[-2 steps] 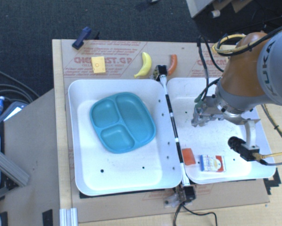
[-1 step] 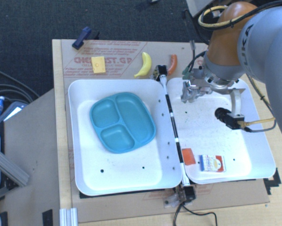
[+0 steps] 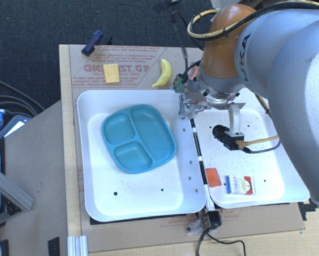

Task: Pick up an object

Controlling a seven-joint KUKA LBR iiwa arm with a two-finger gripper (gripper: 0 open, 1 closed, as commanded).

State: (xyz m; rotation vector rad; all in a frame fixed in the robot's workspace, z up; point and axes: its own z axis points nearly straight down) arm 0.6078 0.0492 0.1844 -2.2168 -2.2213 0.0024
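Small card, white with red and blue print, lying near front edge of right bin, orange block just beside it toward divider. Nothing lifted; pick not yet done. Gripper hanging over right bin's back left corner, apart from both objects; finger state cannot tell. Remaining: descend, close, lift. Count: two white bins; one teal divided plate in left bin; one toy banana, one yellow square on bench behind bins.

We can read red letters "CHE" and "ST.GR" on the brown board; the rest is hidden.
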